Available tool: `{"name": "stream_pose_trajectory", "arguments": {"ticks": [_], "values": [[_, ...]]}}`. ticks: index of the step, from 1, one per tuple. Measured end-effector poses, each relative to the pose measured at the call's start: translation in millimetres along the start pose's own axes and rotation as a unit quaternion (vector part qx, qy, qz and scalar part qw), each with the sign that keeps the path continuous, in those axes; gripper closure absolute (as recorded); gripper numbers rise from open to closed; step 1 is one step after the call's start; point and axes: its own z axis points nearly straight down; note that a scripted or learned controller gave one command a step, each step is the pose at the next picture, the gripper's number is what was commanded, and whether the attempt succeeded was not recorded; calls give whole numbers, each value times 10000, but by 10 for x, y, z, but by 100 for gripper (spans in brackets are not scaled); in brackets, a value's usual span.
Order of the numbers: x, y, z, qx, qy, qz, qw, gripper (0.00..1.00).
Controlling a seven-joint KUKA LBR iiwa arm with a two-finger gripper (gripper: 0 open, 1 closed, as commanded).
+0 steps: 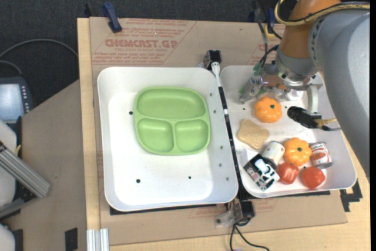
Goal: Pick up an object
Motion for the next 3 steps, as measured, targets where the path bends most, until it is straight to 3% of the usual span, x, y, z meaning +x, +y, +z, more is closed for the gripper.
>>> {"name": "stream_pose_trajectory", "arguments": {"ticks": [1,2,3], "values": [[-189,-320,-2,-211,31,-29,9998,0],[-175,-301,-111,-237,26,-45,9997,100],[684,-758,-1043,-258,41,-80,9996,100]]}}
